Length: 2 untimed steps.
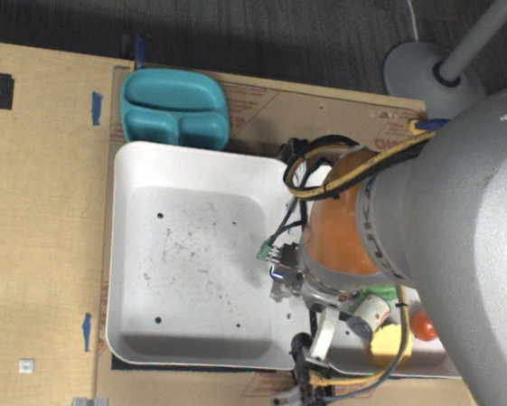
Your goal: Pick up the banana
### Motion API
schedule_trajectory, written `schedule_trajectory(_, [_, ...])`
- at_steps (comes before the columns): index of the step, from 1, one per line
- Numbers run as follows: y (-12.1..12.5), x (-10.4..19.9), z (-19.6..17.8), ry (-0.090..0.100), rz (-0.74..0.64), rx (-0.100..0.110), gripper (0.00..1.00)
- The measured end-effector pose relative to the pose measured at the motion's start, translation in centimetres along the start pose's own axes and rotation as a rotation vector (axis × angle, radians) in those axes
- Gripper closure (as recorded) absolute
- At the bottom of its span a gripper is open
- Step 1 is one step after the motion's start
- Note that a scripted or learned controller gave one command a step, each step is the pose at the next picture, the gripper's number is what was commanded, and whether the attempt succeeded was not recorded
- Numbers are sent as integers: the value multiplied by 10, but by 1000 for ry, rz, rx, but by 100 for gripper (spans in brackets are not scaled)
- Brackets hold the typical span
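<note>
The grey arm (468, 231) with its orange band (340, 239) reaches in from the right and hangs low over the right bin, hiding most of it. Whether the gripper is apart or together cannot be told. A yellow piece of the banana (389, 342) shows under the wrist in the right bin, just beside a red-orange object (423, 328). The left white bin (147, 176) lies bare, a teal tray (175, 107) at its far edge on the table (21, 244)

A single fixed camera looks down at a slant on the white bin (184, 253), the arm (452, 220) looming close at right.
</note>
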<state>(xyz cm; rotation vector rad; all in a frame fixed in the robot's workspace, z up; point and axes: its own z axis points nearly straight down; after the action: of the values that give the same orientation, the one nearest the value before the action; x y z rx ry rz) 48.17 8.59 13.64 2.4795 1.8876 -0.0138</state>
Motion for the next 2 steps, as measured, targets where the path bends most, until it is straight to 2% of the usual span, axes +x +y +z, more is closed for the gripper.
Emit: schedule_trajectory(2, [0,-2,4,-1,-134,1,100])
